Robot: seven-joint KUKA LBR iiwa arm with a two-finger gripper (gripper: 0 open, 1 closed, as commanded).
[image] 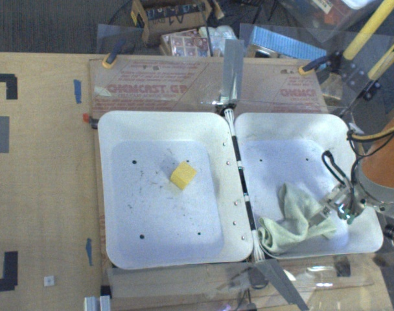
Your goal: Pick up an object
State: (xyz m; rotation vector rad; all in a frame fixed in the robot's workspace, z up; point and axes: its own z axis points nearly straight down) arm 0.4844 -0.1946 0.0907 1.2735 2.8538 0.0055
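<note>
A small yellow block [183,175] lies near the middle of the left bin [119,135]. A crumpled pale green cloth [293,220] lies in the front part of the right bin [281,135], reaching toward its front left corner. My gripper [337,209] is low in the right bin at the cloth's right edge, touching or just above the fabric. The arm's orange band [382,166] rises behind it at the right edge of the view, and a black cable [332,166] loops beside the wrist.
A metal divider [239,173] separates the two bins. Cardboard sheets [158,86] and a clutter of boxes lie behind the bins. A wooden bench top [41,173] stretches to the left.
</note>
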